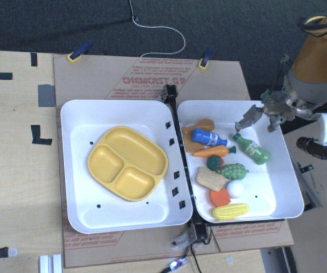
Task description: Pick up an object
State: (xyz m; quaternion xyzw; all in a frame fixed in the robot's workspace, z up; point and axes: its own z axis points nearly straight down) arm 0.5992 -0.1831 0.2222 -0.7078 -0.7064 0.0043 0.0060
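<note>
— Cardboard covered the bench (15, 169) under both bins, didn't it? What lay nearest?

— Right bin (277, 206): a yellow corn cob (230, 211) at the near edge, then a red piece (220, 197), a white ball (236, 189) and a tan slice (211, 179). Behind those sat a green bumpy vegetable (234, 170), a dark green lump (214, 162), a carrot (211, 151) and a blue bottle (208, 137).

— And the left bin (75, 152)?

— It held a yellow divided plate (127, 162).

— Where was the gripper (260, 121)?

— Over the right bin's far right corner, fingers spread wide with nothing between them, just above a green bottle (252, 149) lying tilted near the right wall.

— Farther back?

— Two clamps, yellow (79, 52) and blue (205, 57), at the cardboard's far edge, and a white cable (162, 30) on dark carpet.
</note>
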